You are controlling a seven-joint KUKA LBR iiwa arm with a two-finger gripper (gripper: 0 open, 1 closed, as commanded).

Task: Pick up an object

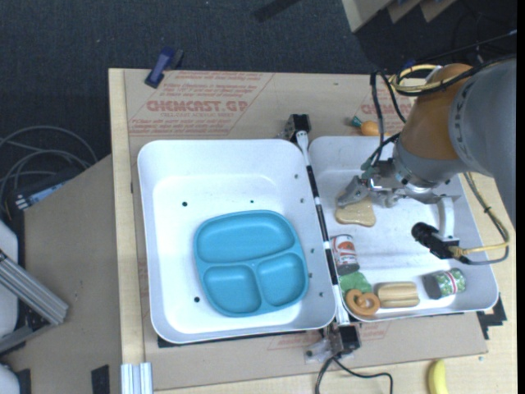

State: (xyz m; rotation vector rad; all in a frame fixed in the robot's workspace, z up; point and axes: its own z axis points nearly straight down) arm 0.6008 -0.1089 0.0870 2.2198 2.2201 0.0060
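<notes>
Right bin [484,245]: arm [459,121] hides far part; tool [358,194] over tan piece [356,213].

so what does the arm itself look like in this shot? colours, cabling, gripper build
The arm is a bulky rounded grey body with an orange band above the wrist. Yellow and black cables loop over the band's top. The gripper is small, grey metal.

Grey arm [492,113], orange wrist band [426,125]
</notes>
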